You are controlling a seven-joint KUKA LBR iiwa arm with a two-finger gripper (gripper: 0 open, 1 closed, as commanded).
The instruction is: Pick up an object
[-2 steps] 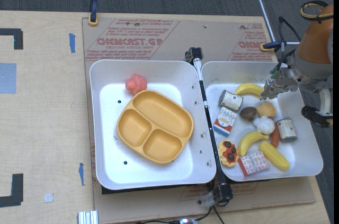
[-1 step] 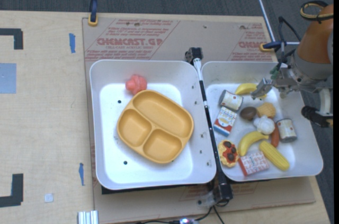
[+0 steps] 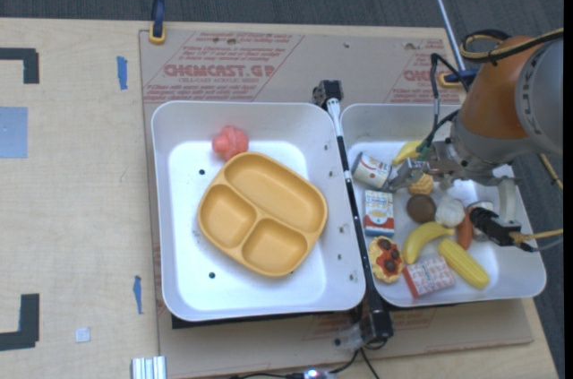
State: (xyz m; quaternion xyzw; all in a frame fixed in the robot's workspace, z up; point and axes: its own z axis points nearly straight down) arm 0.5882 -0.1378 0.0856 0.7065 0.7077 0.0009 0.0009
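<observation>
The right bin (image 3: 528,283) holds several toy foods. Among them are a white can (image 3: 372,171), a brown ball (image 3: 421,209), a white bulb (image 3: 450,212) and a red sausage (image 3: 464,232). Nearer the front lie a banana (image 3: 424,239), a corn cob (image 3: 464,264), a pizza slice (image 3: 388,259), a red box (image 3: 430,279) and a small carton (image 3: 379,211). My gripper (image 3: 419,178) is low in this bin's back half, just right of the can and above the brown ball. A small yellow piece (image 3: 407,152) lies close behind it. The wrist hides what is directly under the gripper.
The left bin (image 3: 166,189) holds a yellow divided plate (image 3: 261,213) and a pink lump (image 3: 230,141) at its back. A black ridge (image 3: 345,180) separates the two bins. The grey and orange arm (image 3: 501,104) comes in over the right bin's back right corner.
</observation>
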